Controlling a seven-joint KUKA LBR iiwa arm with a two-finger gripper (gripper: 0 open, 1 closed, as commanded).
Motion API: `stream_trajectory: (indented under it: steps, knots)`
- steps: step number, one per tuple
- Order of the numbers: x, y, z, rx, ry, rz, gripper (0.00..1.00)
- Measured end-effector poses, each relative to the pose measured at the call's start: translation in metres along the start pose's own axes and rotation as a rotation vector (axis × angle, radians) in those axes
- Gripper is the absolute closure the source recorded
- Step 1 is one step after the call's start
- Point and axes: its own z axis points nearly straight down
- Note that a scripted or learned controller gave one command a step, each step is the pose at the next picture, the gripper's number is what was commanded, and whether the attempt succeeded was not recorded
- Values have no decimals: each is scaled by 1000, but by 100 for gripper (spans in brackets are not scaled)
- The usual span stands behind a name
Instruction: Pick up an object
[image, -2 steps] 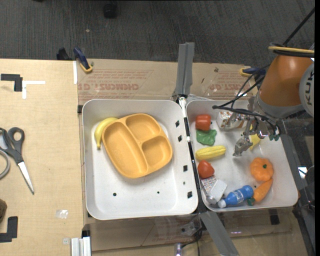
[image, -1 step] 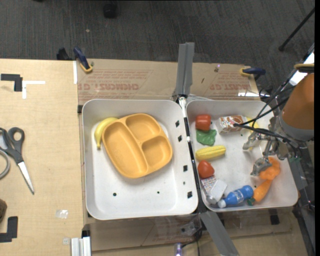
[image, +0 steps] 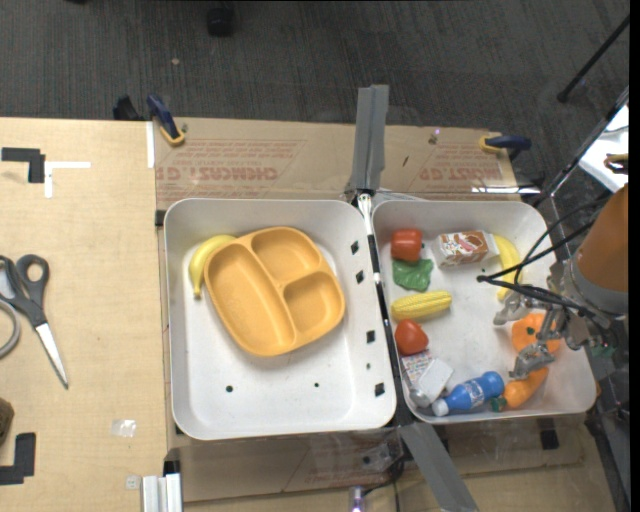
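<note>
The tabletop (image: 80, 300) carries two white bins side by side. The left bin (image: 270, 400) holds a yellow divided plate (image: 272, 290) near its centre, with a banana (image: 203, 260) touching the plate's rim at ten o'clock. The right bin (image: 460, 330) holds toy food: a corn cob (image: 421, 305) near its middle, a tomato (image: 406, 243) over a green leaf (image: 412, 273) at eleven o'clock, a snack packet (image: 464, 247) at twelve, a red pepper (image: 411, 337) at seven, a blue bottle (image: 472, 394) at six, and a carrot (image: 527, 386) at five. Scissors (image: 38, 310) lie at the tabletop's nine o'clock edge. The arm's end effector (image: 532, 340) sits low at the right bin's four o'clock, just above the carrot and against an orange piece (image: 530, 328); whether it is open or closed I cannot tell.
</note>
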Motion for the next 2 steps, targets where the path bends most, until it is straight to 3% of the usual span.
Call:
stream_trajectory:
  steps: [1,2]
  knots:
    - [-95,-4,0,3,1,-60,0]
    - [-97,-3,-11,3,-6,-58,100]
